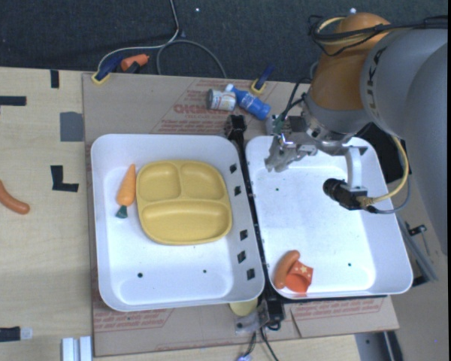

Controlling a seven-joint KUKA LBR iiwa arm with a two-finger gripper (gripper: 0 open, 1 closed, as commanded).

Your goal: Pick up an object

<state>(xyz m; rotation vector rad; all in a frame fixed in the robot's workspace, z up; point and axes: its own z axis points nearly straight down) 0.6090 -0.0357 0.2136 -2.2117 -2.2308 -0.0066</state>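
Observation:
My gripper (pixel 279 159) hangs over the back left part of the right bin (pixel 338 216), with nothing visible between its fingers. An orange-red toy food piece (pixel 292 271) lies at the front left of that bin, well away from the gripper. In the left bin (pixel 120 269) a yellow divided plate (pixel 183 202) sits in the middle. A toy carrot (pixel 125 187) lies just left of the plate.
A sausage-shaped toy (pixel 9 196) lies on the bench far left, outside the bins. A blue and white bottle (pixel 240 100) lies behind the bins, and an orange clamp (pixel 124 64) sits at the back left. The grey arm (pixel 391 66) covers the right bin's back right.

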